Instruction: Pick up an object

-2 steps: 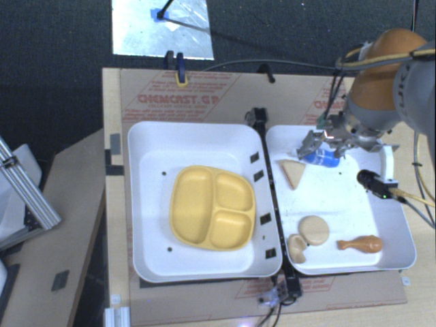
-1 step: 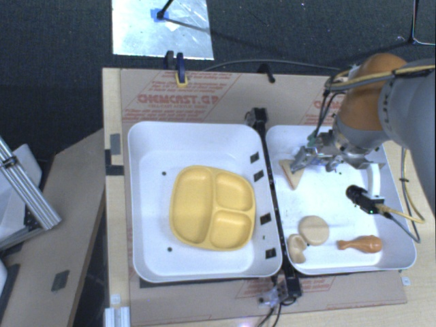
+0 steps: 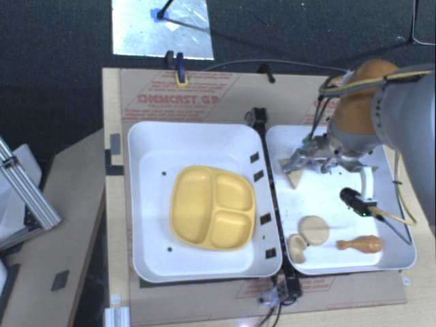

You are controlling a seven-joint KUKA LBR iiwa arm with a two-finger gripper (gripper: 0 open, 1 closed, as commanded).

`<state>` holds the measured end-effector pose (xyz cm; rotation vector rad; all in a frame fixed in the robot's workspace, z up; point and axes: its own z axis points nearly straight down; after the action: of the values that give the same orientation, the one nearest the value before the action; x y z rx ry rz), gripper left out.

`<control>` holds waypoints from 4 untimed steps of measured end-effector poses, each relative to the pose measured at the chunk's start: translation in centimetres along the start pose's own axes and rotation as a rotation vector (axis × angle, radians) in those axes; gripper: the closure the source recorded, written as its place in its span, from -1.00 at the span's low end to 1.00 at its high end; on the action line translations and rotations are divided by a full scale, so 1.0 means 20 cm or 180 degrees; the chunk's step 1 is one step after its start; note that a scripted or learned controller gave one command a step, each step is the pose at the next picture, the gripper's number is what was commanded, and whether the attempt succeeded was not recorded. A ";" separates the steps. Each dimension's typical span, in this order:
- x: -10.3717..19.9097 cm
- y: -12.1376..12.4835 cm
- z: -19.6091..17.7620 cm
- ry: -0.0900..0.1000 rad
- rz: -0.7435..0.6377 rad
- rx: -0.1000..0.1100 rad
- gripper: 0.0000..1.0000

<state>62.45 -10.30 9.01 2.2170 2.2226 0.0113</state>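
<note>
I'm bringing the gripper (image 3: pixel 298 163) down on a tan wedge (image 3: pixel 295 178) at ten o'clock in the right bin (image 3: pixel 398 254); whether it's grasping, I cannot tell. Wedge looks light, stiff; I'm favouring its flat sides.

Right bin (image 3: pixel 402 254): tan wedge (image 3: pixel 294 178) near back-left; round beige disc (image 3: pixel 314 229) and small cup-like piece (image 3: pixel 297 246) front-left; brown drumstick-shaped toy (image 3: pixel 360 244) lying flat front-right.

Background: dark speckled floor (image 3: pixel 54 53) around a tan bench (image 3: pixel 75 182); printed cardboard sheet (image 3: pixel 184 97) under 2 bins; shiny metal plate (image 3: pixel 160 16) on floor; aluminium rail (image 3: pixel 27 189) at left
</note>
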 end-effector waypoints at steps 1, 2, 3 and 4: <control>0.00 0.02 -0.07 -0.0003 -0.0003 -0.0044 1.00; 0.04 0.03 -0.31 -0.0013 -0.0006 0.0001 1.00; 0.03 0.01 -0.61 -0.0014 -0.0003 -0.0002 1.00; 0.03 0.01 -0.70 -0.0012 -0.0004 0.0009 1.00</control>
<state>62.59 -9.74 22.97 2.2151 2.2237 0.0039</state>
